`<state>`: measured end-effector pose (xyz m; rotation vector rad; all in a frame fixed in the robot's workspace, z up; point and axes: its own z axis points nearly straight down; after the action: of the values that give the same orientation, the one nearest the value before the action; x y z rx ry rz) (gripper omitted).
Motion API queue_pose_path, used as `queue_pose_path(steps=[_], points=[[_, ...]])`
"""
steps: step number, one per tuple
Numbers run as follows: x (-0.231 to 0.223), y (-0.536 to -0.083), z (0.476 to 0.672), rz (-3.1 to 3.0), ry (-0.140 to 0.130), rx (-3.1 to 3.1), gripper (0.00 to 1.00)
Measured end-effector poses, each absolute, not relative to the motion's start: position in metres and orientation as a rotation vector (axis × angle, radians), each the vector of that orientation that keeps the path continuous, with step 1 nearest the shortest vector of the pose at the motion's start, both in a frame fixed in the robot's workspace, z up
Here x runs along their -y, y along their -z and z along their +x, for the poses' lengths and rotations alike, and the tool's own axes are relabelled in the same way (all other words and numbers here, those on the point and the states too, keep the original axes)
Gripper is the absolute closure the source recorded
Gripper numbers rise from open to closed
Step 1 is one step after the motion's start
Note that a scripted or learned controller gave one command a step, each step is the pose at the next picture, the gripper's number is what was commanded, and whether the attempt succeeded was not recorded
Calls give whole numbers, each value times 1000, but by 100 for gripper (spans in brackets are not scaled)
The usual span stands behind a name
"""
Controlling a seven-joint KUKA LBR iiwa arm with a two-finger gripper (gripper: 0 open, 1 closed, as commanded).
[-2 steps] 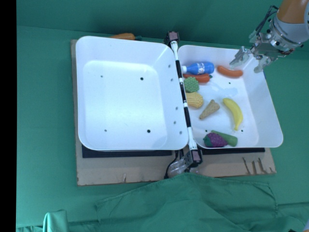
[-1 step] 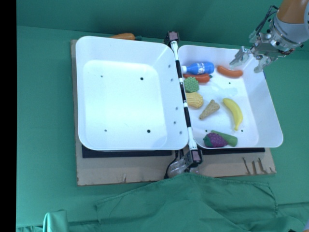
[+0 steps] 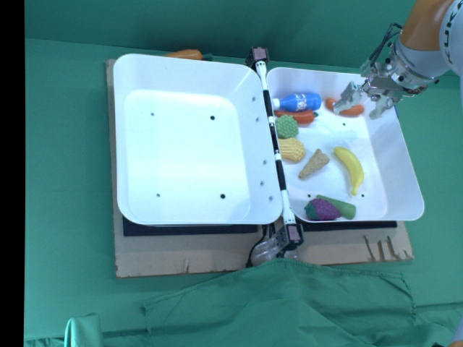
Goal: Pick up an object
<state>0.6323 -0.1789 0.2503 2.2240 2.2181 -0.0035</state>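
The right bin [image 3: 401, 172] holds several toy foods: a blue bottle [image 3: 296, 102], a red chili [image 3: 298, 116], a green bumpy fruit [image 3: 286, 126], a yellow corn cob [image 3: 291, 150], an ice-cream cone [image 3: 314, 164], a banana [image 3: 349, 168], purple grapes [image 3: 322, 210] beside a green cucumber [image 3: 340, 206], and an orange-red piece [image 3: 346, 110] at the back. My gripper [image 3: 366, 100] hangs open above the bin's back right corner, its fingers [image 3: 349, 94] spread just over that orange-red piece, with nothing between them.
The left bin [image 3: 188, 139] lies beside the right one, joined by a black-and-white hinge strip [image 3: 273, 143]. An orange carrot [image 3: 184, 53] lies behind the left bin on the cardboard. Green cloth [image 3: 289, 302] bunches at the front.
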Motion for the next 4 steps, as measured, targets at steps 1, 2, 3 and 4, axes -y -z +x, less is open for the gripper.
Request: queue_pose_path(steps=[1, 2, 3, 4], points=[[186, -209, 633, 2226, 5, -2216, 0], [188, -183, 635, 2220, -3, -2213, 0], [189, -200, 638, 2213, -12, -2201, 100], [187, -265, 645, 2215, -9, -2211, 100]])
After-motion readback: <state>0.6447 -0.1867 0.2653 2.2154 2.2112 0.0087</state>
